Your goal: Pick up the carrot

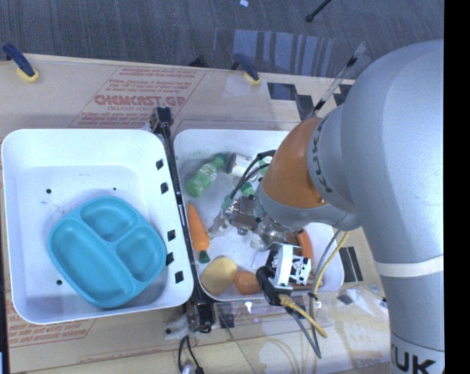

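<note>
The carrot [197, 226] is orange with a green tip at its near end. It lies along the left wall of the right bin [219, 140], pointing toward the front. My gripper [236, 211] hangs low over the middle of that bin, a short way right of the carrot, with nothing visibly held. The grey arm with its orange band [293, 176] covers the right part of the bin.
A green bottle [204, 175] lies behind the carrot. A yellow rounded item [219, 274] and an orange one [247, 283] sit at the bin's front, and another orange piece [305, 244] lies by the wrist. The left bin [32, 150] holds a blue divided plate [106, 248].
</note>
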